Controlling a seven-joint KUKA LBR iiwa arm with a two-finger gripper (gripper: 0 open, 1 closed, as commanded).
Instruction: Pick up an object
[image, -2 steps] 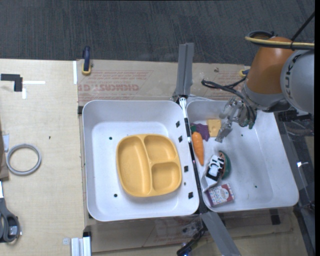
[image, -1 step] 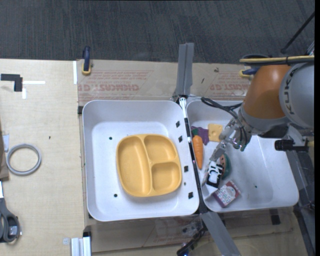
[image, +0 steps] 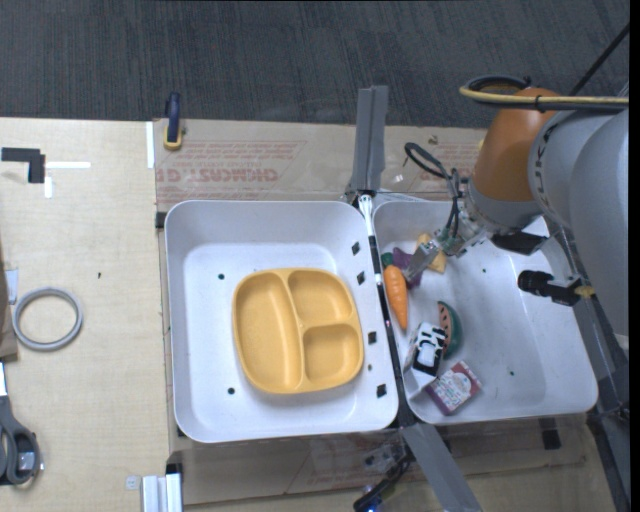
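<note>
My smooth grey arm (image: 590, 170) wears a glossy orange band (image: 510, 150). Glossy white plastic bins (image: 190, 330); matt yellow plastic divided plate (image: 297, 328); pale wooden bench (image: 80, 400).

Grey arm (image: 590, 170), orange wrist band (image: 512, 150)

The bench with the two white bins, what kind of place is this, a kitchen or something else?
Most likely a robot test bench in a lab, not a kitchen. A grey robot arm reaches over the right bin, which holds toy food such as a carrot, and tape and scissors lie on the bench.
</note>
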